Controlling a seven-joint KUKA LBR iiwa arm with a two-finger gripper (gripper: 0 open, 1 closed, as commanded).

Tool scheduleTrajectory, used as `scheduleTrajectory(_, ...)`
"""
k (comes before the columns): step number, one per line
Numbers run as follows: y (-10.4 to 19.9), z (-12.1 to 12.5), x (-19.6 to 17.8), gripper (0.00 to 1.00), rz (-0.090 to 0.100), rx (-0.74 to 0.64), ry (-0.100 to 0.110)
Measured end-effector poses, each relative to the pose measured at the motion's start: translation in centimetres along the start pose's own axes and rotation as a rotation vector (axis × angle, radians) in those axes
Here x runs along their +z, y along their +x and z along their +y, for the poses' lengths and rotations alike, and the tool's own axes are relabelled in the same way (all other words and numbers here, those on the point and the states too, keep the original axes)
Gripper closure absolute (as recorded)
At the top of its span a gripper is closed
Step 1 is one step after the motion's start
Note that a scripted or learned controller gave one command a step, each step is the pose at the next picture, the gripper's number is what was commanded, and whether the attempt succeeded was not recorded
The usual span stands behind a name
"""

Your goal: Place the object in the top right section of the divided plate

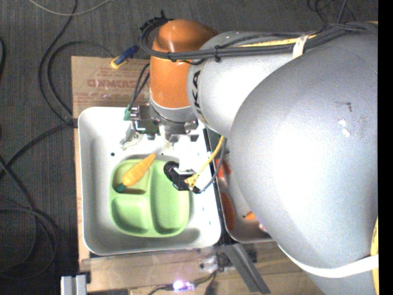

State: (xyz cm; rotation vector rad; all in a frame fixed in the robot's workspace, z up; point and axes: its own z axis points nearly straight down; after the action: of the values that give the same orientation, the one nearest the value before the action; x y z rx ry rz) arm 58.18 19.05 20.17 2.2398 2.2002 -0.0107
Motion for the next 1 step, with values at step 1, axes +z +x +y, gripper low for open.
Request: scheduleTrajectory(1,0.00,0.00,0.00,0.00,0.000,0.000,0.000)
